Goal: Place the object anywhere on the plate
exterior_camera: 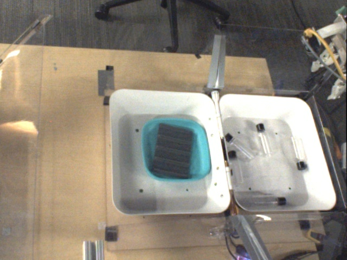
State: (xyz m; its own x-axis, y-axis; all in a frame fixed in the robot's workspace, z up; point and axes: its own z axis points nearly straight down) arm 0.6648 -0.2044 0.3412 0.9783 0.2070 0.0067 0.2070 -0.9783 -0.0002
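Note:
A teal square plate (203,151) sits in the middle of the left white bin (123,161). On the plate lies a dark grey ribbed block (173,149), flat and slightly tilted, covering most of the plate's centre. Nothing is touching the block.
The right white bin (321,161) holds several clear tubes with black caps, among them one upright-lying tube (264,142), one near the right wall (297,151) and one along the front (267,200). Cables (328,42) hang at the far right. An office chair base (171,10) stands behind the bench.

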